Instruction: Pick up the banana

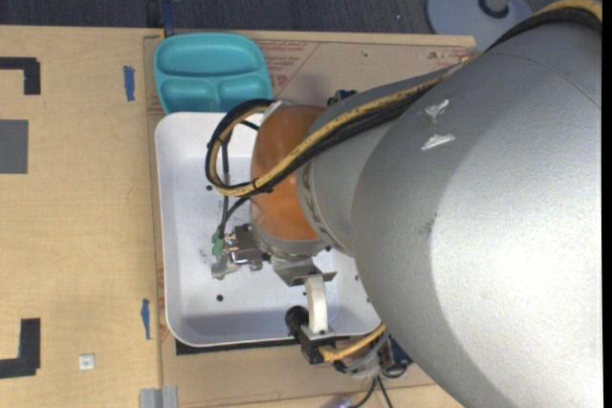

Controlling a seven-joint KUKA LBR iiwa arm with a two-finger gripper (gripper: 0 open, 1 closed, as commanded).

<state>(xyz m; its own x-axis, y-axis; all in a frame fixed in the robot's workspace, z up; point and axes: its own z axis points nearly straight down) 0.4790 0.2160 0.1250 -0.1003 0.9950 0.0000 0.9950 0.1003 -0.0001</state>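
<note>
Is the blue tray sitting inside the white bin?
No, the blue tray lies on the bench just beyond the far rim of the white bin, outside it.

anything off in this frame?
A teal tray lies beyond the bin's far rim, on the bench rather than in the bin. The arm hangs over the bin, hiding much of its floor. No spill or damage shows.

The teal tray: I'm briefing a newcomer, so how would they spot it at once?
Find the white bin under the grey arm. At its far edge lies the teal tray, partly on the brown bench. Nothing else there is turquoise, with rounded moulded compartments.
</note>
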